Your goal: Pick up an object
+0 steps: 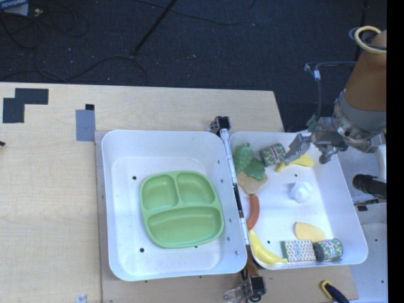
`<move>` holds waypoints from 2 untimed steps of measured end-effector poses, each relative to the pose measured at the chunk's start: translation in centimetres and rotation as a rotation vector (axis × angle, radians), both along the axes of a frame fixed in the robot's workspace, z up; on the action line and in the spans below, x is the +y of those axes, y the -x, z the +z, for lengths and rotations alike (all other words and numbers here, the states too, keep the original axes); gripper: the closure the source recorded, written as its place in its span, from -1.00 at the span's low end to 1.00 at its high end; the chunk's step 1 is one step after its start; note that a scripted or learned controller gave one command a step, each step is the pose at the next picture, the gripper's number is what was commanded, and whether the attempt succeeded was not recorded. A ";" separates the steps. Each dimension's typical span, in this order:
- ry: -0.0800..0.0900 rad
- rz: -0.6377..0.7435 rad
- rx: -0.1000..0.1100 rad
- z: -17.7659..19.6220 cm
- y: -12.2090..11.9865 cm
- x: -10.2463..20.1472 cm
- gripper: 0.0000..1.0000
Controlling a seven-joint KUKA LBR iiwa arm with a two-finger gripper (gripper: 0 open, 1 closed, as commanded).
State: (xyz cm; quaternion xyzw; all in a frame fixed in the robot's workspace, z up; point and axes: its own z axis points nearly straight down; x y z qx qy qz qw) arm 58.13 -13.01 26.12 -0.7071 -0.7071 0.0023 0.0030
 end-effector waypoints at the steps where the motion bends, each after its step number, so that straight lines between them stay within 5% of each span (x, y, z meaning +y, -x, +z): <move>1: 0.000 0.000 -0.008 -15.9 -5.1 0.3 -1.00; 2: -0.001 0.000 -0.017 -16.8 -6.7 -3.2 -1.00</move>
